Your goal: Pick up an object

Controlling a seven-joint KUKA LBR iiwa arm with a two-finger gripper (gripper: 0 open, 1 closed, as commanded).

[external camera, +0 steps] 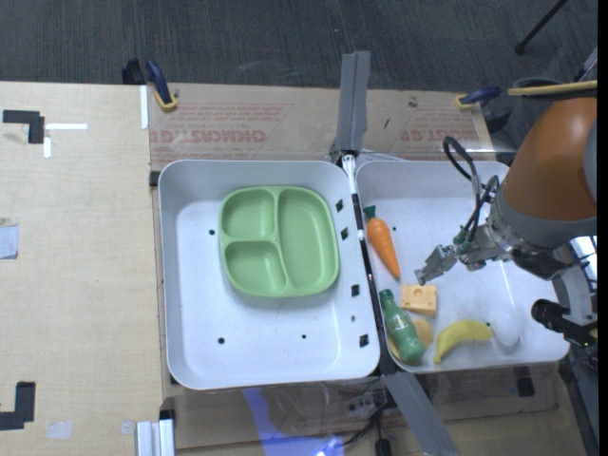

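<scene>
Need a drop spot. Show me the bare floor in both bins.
Left bin: bare strip around the green divided plate, widest below it. Right bin: open floor above the hand, right of the carrot. Crowded low: cheese, green bottle, banana.

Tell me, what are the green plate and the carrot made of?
The green three-compartment plate looks like matte moulded plastic: even colour, soft rounded ridges. The small orange carrot with a green top seems a smooth plastic toy, judging by its uniform colour, though foam or rubber is possible.

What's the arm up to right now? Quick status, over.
Gripper low in right bin, above cheese, holding nothing. Carrot, banana, green bottle lie close by. Green plate in left bin.
</scene>
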